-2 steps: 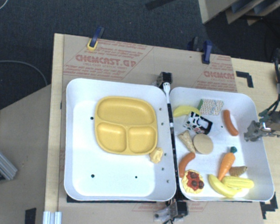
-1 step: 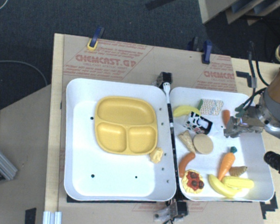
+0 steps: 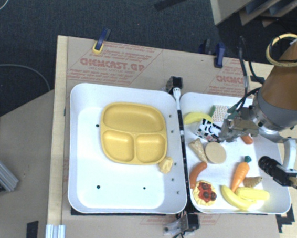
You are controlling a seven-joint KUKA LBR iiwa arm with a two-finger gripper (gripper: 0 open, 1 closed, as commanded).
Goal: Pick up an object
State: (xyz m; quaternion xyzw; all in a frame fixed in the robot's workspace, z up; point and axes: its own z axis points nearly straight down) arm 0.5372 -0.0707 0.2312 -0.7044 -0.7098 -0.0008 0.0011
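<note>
At the near edge of the right bin (image 3: 282, 206) lie a small pizza (image 3: 205, 192) and a banana (image 3: 243, 196), with a carrot (image 3: 240, 173) and a sausage (image 3: 197, 171) just behind them. Further in is a round cookie (image 3: 216, 153), then a black-and-white cow toy (image 3: 206, 128) and a second banana (image 3: 195, 117) near the far wall. The gripper (image 3: 230, 131) hangs low over this far part, just beside the cow toy, but I cannot tell how it is set, and nothing is visibly held. The left bin (image 3: 79, 177) carries a yellow divided tray (image 3: 134, 132). I judge the pick is not yet made; grasping and lifting remain.
</note>
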